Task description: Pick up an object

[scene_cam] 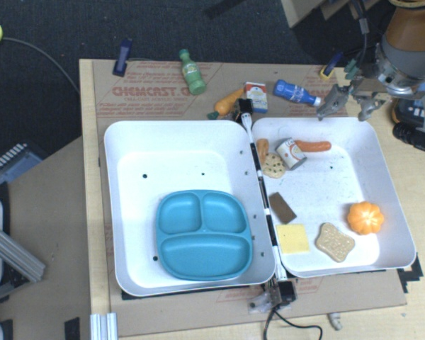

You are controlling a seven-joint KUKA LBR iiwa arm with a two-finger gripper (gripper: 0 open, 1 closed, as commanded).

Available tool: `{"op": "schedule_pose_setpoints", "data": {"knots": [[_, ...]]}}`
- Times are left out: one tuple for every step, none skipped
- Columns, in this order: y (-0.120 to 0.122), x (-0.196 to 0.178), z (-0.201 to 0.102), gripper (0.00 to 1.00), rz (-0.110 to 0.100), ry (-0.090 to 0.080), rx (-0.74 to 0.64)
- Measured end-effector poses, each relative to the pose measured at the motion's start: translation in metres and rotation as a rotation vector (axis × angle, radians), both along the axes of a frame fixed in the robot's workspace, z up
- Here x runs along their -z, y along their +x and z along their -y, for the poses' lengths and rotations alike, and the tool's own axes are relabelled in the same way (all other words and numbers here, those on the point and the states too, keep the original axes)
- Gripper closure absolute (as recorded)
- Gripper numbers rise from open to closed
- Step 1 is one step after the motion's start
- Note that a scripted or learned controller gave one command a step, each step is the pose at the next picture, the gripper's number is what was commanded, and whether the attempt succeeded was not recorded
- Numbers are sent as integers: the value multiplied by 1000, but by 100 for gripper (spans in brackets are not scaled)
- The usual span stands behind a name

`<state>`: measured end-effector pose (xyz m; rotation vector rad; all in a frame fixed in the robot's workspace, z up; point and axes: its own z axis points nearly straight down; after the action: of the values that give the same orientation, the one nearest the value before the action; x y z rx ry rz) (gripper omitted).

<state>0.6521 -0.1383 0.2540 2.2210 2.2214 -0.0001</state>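
Gripper (348, 103) sits at the far edge of the right bin (393, 190), above its back rim; fingers spread apart, nothing between them.

Shapes and materials: both bins are shallow white plastic with rounded corners and a matte look. Left bin (127, 190) holds a blue plastic plate (204, 234), rounded, divided into three compartments.

Right bin contents, all toy food: an orange, round, ribbed fruit (365, 217) near the right wall; a tan bread slice (336, 241) just beside it toward the front; a flat yellow cheese square (292, 238) next to the bread; a dark brown flat bar (282, 207) by the divider; a speckled cookie (273, 166); a small white can (291, 154) lying tilted; a red sausage (314, 146) near the back.

Surface: pale wooden bench (156, 83) with faint red printing, dark carpet floor (57, 20) around. Behind the bins lie a green bottle (193, 72), a blue bottle (295, 92), a carrot (229, 103) and a small carton (256, 96).
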Motion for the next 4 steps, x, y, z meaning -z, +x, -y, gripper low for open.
{"op": "schedule_pose_setpoints", "data": {"knots": [[6, 170, 51, 0, -2, 0, 1], [11, 172, -4, 0, -18, 3, -3], [-25, 169, 73, 0, -1, 2, 0], [-78, 106, 69, 0, 1, 0, 1]]}}
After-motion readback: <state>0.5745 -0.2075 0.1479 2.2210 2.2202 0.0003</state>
